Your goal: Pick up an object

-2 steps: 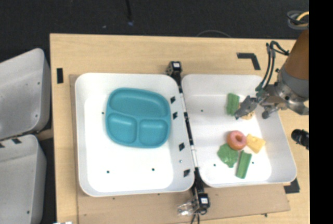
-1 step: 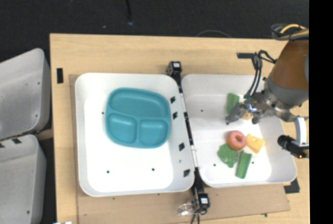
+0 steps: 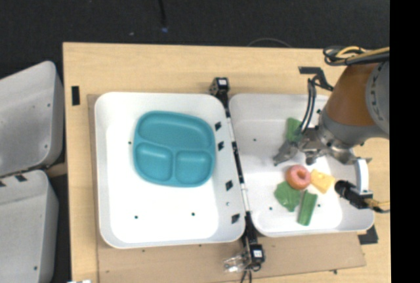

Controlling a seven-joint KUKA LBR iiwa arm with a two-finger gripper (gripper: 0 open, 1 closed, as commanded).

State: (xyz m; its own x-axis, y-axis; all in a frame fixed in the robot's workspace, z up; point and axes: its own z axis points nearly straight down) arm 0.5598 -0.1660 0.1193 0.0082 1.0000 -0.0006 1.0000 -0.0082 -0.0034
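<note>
Right bin point(image 3: 262, 119) holds a pink ring point(image 3: 298, 176) (glossy); tool point(image 3: 293, 152) nearby, grip unclear.

teal plate point(image 3: 174, 148), pink ring point(image 3: 298, 176), yellow block point(image 3: 321, 181)

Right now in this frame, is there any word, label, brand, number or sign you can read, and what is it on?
None can be read.
Teal divided plate in the left bin: plain, no marking.
Pink ring, yellow piece and green pieces in the right bin: no lettering visible.
Arm's orange band and the gripper: no print legible at this resolution.
</note>
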